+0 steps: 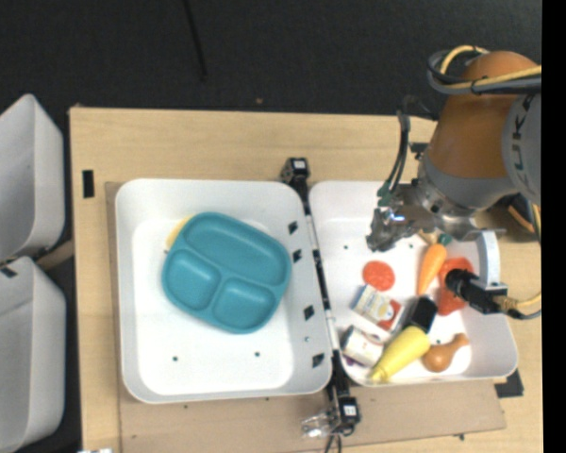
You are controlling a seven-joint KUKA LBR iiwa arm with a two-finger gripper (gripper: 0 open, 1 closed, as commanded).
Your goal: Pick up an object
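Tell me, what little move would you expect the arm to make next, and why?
Probably a short drop straight down. The gripper sits over the right bin, above bare white floor, with the toys lying just beside it: a red disc and an orange carrot. Nothing shows between its fingers, so I would guess it shifts slightly toward the red disc and lowers to try a grasp.

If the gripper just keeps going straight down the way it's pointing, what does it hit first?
Probably the bare white floor of the right bin. The gripper points down just above and left of the red disc, though depth is hard to judge.
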